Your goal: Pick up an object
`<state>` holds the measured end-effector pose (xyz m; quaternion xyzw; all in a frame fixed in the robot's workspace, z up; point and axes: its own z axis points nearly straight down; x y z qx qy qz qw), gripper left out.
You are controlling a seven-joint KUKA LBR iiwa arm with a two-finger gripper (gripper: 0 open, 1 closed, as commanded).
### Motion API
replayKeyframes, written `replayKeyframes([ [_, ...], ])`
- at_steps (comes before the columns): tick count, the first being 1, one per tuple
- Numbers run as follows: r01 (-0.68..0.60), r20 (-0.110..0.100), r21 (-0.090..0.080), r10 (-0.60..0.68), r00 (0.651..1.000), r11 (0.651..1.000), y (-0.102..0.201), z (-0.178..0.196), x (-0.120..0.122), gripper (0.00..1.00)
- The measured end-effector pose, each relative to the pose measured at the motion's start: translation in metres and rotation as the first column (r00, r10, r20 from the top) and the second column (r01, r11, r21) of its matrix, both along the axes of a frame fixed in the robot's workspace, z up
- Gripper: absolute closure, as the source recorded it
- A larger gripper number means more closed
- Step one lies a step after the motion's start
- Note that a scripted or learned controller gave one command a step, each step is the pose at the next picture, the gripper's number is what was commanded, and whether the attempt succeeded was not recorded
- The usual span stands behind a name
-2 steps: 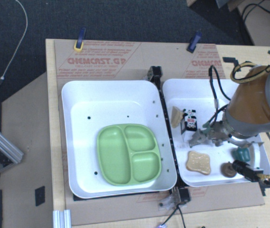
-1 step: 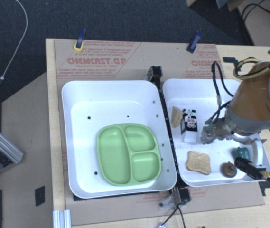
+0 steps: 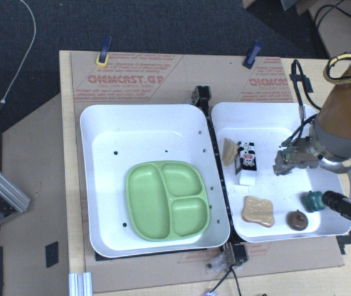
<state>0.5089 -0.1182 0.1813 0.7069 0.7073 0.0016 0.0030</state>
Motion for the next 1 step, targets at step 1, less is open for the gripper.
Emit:
replayKeyframes([
  [1, 0.0, 0.001, 0.0, 0.0, 1.0, 1.0, -0.0002, 0.0425, 0.0015, 1.0],
])
